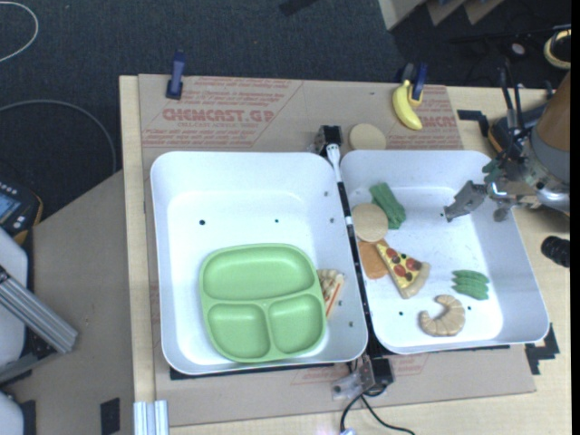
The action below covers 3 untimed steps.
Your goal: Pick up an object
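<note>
Dark carpet surrounds a cardboard-topped bench (272,107) carrying two shallow white bins side by side.

Camera view: the left bin (172,207) holds a green divided plate (263,302) in its lower half, with a small toy food piece (330,288) wedged between plate and right wall; its upper half is open floor. The right bin (517,252) holds a green pickle (388,203), a round bun (369,221), a hot dog (372,259), a pizza slice (402,268), green beans (471,283) and a croissant (443,315). Items crowd the left wall and lower part; the upper right floor is clear.

The tool (478,205) hangs over the right bin's upper right area, fingers spread apart with nothing between them, well apart from the toys. A toy banana (407,107) and a tan disc (367,137) lie on the bench beyond the bins' far rim.
</note>
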Each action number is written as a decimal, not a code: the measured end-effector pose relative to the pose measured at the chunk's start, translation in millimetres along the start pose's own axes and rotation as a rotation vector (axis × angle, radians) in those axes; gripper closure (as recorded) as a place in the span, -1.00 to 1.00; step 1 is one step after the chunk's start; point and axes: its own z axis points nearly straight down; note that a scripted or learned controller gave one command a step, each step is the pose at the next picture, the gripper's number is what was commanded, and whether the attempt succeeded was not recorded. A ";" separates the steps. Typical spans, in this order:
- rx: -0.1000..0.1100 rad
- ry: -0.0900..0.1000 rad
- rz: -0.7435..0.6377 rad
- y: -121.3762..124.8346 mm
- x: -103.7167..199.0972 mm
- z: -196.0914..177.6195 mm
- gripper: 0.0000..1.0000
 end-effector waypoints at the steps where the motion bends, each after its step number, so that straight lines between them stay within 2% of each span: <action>1: -0.004 -0.001 -0.001 0.8 -0.1 -11.0 1.00; 2: 0.007 0.006 -0.007 -66.0 87.5 -8.2 1.00; 3: -0.006 0.002 -0.009 -81.1 163.6 -64.9 1.00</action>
